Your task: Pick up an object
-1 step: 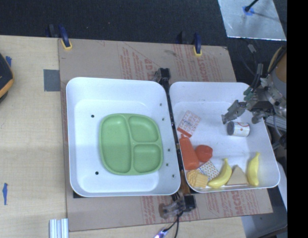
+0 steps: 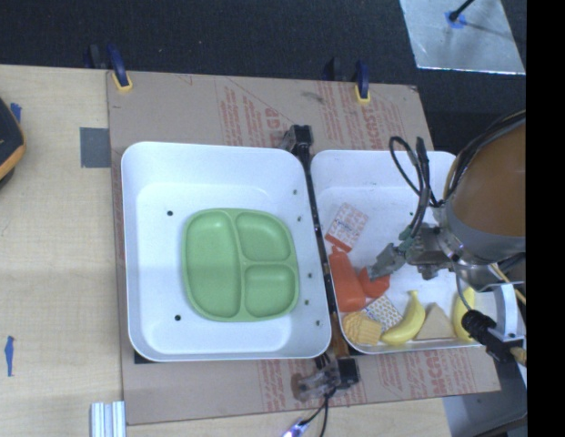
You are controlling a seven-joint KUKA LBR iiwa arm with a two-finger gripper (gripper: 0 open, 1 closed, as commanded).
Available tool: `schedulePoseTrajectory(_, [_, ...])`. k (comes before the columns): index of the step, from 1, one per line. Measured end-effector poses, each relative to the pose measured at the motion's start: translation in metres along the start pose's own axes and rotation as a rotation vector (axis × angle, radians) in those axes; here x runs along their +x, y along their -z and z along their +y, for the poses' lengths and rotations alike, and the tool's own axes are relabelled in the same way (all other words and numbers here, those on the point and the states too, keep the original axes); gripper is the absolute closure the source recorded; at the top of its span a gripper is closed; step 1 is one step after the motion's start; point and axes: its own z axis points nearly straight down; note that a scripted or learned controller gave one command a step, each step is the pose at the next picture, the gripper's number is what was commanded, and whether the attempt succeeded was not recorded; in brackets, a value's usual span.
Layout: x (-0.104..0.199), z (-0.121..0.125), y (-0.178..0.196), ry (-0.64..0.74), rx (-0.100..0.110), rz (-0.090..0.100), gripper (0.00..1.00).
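- The gripper [image 2: 391, 260] sits low in the right bin [image 2: 373, 173], its dark fingers pointing left toward the orange block [image 2: 348, 283].
- I cannot tell from this slant whether the fingers are spread or closed; nothing is seen between them, so I count nothing as held.
- The things to pick lie crowded along the near side of the right bin: the orange block, a checkered piece [image 2: 383, 311] just beside it, a waffle-like biscuit [image 2: 360, 328], a banana [image 2: 408, 320], and a second yellow piece [image 2: 462, 315] partly behind the arm.
- A small printed packet [image 2: 346, 225] lies apart, nearer the bin's middle, flat on the floor.
- The left bin [image 2: 146, 244] bears a green divided plate [image 2: 239, 264], well away from the gripper.
- The orange block looks the nearest target; to do the step well, centre the fingers over its body before closing, rather than catching an edge.
- The block lies close to the bin's left wall, so one finger needs room on that side; coming in slightly from the right should help.
- The crowding is the risk: a closing finger could nudge the checkered piece or the banana.
- The packet, being flat, would likely be hard to pinch.
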Motion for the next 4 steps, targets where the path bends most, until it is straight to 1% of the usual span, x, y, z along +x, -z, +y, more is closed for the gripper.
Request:
schedulePoseTrajectory(1, [-0.014,0.055,-0.098,-0.003,-0.007,-0.008,0.00])
schedulePoseTrajectory(2, [-0.023,0.005,-0.099,-0.001,-0.004,-0.003,0.00])
schedulePoseTrajectory(3, [-0.041,0.034,-0.099,0.000,-0.003,0.000,0.00])
schedulePoseTrajectory(4, [-0.042,0.033,-0.089,0.003,-0.001,-0.001,1.00])
